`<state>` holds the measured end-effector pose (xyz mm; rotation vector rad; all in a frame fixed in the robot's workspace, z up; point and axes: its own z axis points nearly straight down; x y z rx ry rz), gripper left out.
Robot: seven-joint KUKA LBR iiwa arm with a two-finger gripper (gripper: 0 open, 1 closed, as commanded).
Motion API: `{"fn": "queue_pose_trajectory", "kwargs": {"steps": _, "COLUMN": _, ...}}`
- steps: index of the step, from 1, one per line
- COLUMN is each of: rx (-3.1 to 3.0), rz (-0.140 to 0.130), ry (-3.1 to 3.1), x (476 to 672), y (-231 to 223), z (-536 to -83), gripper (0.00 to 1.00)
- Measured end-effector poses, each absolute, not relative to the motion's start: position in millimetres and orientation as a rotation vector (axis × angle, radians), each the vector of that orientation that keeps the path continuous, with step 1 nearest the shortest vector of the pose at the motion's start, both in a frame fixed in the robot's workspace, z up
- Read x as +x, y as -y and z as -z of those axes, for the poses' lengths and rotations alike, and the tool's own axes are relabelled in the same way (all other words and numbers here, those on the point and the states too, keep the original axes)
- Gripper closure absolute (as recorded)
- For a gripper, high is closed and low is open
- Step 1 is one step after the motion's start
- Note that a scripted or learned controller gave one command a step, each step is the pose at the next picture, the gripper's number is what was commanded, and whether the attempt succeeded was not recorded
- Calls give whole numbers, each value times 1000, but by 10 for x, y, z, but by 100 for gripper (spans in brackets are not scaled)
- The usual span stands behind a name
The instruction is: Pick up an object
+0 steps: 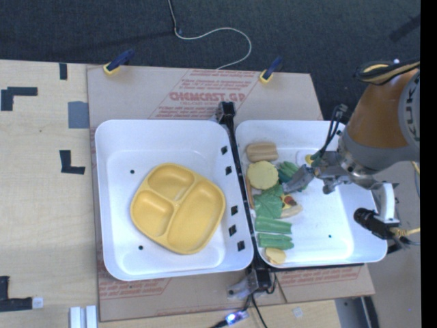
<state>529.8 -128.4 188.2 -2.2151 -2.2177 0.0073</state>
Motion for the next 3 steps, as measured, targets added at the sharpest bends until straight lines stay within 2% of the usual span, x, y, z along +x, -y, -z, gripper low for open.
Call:
{"fn": "queue_pose_trajectory", "kwargs": {"steps": 1, "rx": -2210, "rz": -12, "ry": 2215, "x": 5226, "y": 1182, "z": -1272, "gripper": 0}}
{"fn": "queue_pose_trajectory", "kwargs": {"steps": 2, "rx": -2216, "rz": -6, "ry": 2217, "x": 5219, "y": 1176, "z": -806, "gripper": 0}}
{"fn": "queue_pose_trajectory", "kwargs": {"steps": 3, "rx": -2215, "rz": 0, "ry": 2217, "x": 5246, "y": 1173, "z": -930, "gripper": 100}}
